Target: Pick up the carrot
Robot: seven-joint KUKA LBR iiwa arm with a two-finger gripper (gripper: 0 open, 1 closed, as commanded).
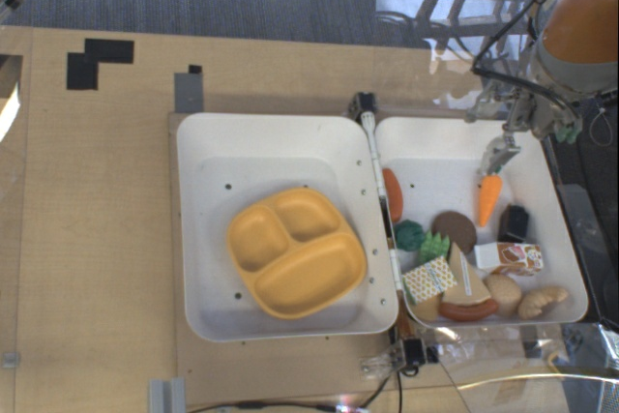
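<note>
Hanging upright in the right bin [542, 171], the carrot [489, 199] has its green top at the end effector [502, 153]

The end effector appears to grip the carrot's top, just above the bin's toy food: a brown disc [455, 230], broccoli [409, 235], bread [503, 290], a sausage [468, 309]. The yellow plate [295, 251] lies in the left bin [208, 160] on the surface [97, 237]

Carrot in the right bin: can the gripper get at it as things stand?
Probably yes. The gripper is right above the carrot, at its leafy end; nothing covers the carrot, and the black block lies just beside it.
</note>
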